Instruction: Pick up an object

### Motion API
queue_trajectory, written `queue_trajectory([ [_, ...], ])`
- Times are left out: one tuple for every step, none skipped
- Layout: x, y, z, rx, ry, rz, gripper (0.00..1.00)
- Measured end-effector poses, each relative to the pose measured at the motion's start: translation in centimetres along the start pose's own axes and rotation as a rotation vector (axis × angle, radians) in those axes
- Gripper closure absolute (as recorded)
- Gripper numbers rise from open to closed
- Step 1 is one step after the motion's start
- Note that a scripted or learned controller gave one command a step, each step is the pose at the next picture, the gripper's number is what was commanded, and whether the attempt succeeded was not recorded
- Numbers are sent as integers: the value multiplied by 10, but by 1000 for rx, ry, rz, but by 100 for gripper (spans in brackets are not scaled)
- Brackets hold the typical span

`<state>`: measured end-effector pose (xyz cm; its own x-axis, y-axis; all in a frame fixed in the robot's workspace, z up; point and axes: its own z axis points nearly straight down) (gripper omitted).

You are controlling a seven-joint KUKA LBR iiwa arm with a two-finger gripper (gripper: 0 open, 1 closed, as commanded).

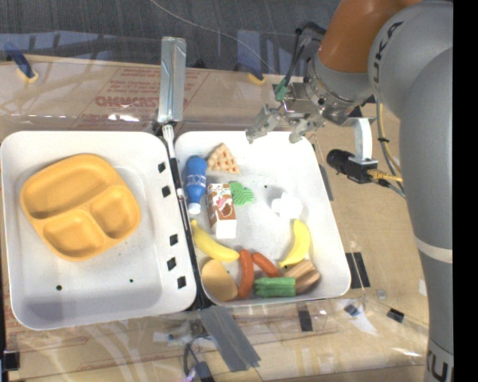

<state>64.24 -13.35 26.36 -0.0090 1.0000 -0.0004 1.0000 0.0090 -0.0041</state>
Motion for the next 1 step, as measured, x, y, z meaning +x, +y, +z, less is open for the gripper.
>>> queue_trajectory([
  [-1, -80, 109, 8, 2, 174, 0],
])
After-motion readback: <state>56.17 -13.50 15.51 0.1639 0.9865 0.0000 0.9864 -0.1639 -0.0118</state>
